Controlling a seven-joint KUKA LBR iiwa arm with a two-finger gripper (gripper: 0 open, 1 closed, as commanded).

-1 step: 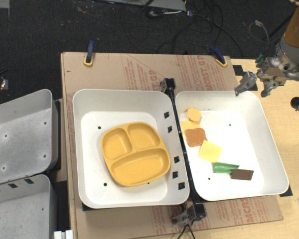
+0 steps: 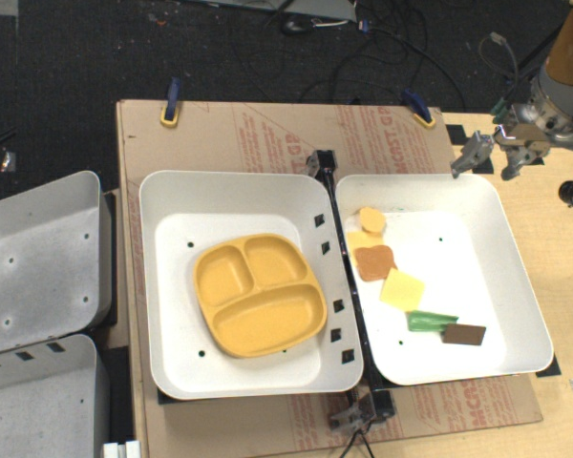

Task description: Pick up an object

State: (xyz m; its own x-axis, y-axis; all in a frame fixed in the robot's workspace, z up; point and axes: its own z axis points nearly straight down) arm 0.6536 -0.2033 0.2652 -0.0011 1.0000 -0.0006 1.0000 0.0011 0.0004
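Camera view: the claw [image 2: 490, 156] stands open and empty above the right bin's [image 2: 516, 256] far corner. The food pieces lie below-left of it — the yellow square [image 2: 401, 290] sits most exposed. Recommended: descend vertically over that piece, jaws straddling it. The bin floor is smooth white; the left bin [image 2: 162, 256] holds a tray [image 2: 259, 294].

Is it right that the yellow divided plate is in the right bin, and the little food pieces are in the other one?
Not quite. The camera view shows the yellow divided plate in the left bin, not the right one. The little food pieces lie in the other one, the right bin.
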